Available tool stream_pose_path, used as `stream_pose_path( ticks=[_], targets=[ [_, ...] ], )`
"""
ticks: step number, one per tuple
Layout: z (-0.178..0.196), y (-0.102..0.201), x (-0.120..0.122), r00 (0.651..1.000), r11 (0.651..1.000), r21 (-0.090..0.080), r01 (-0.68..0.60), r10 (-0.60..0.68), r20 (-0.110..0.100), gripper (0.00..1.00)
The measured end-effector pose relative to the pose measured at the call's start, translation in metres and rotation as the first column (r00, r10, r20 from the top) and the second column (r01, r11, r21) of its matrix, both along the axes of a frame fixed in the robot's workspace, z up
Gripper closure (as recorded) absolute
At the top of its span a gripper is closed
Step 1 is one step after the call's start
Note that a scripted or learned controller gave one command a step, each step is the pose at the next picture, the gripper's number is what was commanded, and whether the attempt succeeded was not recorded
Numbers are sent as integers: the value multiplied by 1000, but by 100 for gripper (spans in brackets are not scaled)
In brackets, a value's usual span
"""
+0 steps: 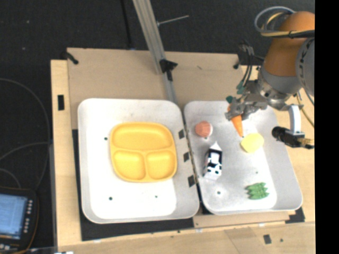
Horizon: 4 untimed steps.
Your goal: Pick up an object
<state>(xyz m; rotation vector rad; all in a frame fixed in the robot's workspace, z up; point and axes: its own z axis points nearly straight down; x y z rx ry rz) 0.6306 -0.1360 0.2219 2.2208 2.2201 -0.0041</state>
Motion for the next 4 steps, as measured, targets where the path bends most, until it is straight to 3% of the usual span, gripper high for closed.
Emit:
stream_pose_path(
  ticks=[3,4],
  targets=[
    [-8,134,-44,1000,1000,4,-6,6,1,100],
    [-6,192,-48,1000,1000,5,-9,9,2,100]
  ],
)
